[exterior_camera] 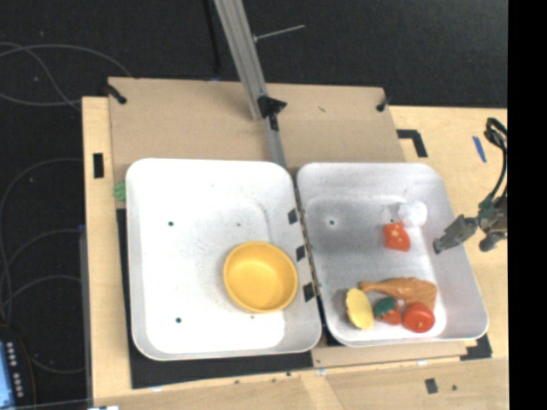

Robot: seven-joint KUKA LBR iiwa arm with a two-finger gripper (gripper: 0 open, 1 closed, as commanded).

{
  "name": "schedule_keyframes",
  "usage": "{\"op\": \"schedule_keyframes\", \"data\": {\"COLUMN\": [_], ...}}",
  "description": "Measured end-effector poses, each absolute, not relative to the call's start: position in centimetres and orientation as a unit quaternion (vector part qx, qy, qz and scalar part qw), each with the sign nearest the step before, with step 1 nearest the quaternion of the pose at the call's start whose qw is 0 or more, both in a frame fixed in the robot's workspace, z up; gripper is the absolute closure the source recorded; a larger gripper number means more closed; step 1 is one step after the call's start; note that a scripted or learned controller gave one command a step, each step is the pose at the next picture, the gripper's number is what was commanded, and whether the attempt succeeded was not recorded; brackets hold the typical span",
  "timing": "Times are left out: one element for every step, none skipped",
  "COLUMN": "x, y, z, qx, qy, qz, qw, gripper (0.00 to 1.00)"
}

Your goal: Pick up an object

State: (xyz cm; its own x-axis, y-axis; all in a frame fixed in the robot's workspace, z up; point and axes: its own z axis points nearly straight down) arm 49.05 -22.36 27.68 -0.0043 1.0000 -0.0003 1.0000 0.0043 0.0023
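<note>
Nearest the camera, a yellow bowl (260,276) sits in the left bin (171,195); the right bin (359,195) holds a red ball (418,318), brown drumstick (406,289) and small tomato (397,237). My gripper (461,231) hovers at that bin's right rim, holding nothing I can see.

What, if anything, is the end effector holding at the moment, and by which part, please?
Nothing is held. The end effector sits at the right bin's right rim, with nothing between its fingers, apart from the red toy nearest it.
</note>
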Motion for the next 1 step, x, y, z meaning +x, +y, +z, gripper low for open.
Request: {"op": "schedule_keyframes", "data": {"x": [49.06], "y": [-22.36], "z": [27.68], "qx": [0.706], "qy": [0.708], "qz": [0.0009], "qw": [0.001], "gripper": [0.00]}}
